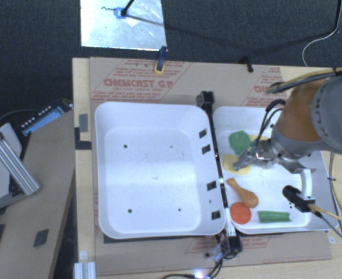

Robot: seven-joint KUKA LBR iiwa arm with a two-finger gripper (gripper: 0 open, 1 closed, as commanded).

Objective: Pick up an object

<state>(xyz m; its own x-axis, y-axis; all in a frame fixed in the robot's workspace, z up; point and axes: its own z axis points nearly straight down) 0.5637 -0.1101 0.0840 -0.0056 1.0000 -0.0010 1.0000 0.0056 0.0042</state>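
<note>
Camera view, from above the bench: I see the grey arm (325,112) with its orange band reaching in from the right and bending down over the right-hand white bin (249,116). Its gripper (245,161) sits low in the upper left part of that bin, the metal tip pointing left toward the divider between the two bins. From my console I cannot tell whether it is spread or pressed together; the tip is a blur of grey metal against the bin floor.

The tip lies over a pale yellow object (242,168), which shows just beneath and beside it; whether it is touching that piece, I cannot say. A green leaf-shaped object (238,139) lies just above the tip, near the bin's upper left. Below, toward the front of the bin, an orange-tan drumstick-shaped object (243,193) lies at a slant, and a red-orange round object (240,213) sits just beneath it near the front left corner. A long green object (274,216) rests along the front wall, to the right of the round one. A small black fitting (294,197) hangs from the arm's wrist area above that green piece.

The left-hand white bin (110,156) sits beside it on the printed cardboard sheet (177,77) covering the bench.
</note>
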